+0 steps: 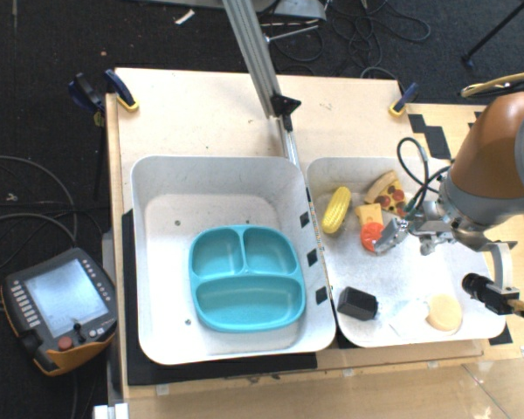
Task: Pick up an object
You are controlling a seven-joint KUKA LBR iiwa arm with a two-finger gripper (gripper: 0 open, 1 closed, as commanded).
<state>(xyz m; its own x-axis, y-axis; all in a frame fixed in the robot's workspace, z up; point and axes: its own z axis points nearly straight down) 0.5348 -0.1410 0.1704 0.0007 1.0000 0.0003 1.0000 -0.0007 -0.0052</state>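
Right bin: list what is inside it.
The right bin holds a corn cob, pizza slice, orange toy, black block and pale round piece. The gripper covers part of the orange toy.

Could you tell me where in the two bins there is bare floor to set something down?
Left bin: bare floor behind and left of the blue tray. Right bin: bare between black block and beige disc. Crowded around corn, pizza slice and gripper.

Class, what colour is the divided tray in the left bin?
Light blue, turquoise; the divided tray shows clearly in the camera view.

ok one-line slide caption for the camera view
KUKA arm's gripper low over toy food in right bin; teal divided plate in left bin.
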